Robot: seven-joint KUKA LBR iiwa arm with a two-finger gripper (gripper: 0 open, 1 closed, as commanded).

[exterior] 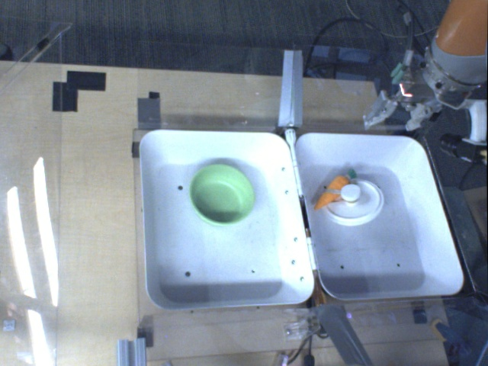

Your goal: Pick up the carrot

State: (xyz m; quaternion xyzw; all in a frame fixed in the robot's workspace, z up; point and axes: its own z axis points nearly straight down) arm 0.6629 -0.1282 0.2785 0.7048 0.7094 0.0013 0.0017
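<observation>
The left bin (pixel 164 280) holds a pale green bowl (pixel 222 194), sitting upright a little toward its far side. A metal divider bar (pixel 290 90) runs back from the seam between the two bins. In the right bin (pixel 396 280) the carrot (pixel 333 191) lies near the middle, on the side toward the seam. Its long axis is slanted: the orange tip points down and left, toward the seam and the near edge, and the green leafy end (pixel 351 175) points up and right. It touches the left rim of a round white lid (pixel 354 200) with a central knob, which crowds it on the right. The gripper (pixel 399 111) hovers over the bench just beyond the right bin's far edge, fingers spread apart with nothing between them. The carrot lies well apart from the fingers, nearer the camera and to their left
</observation>
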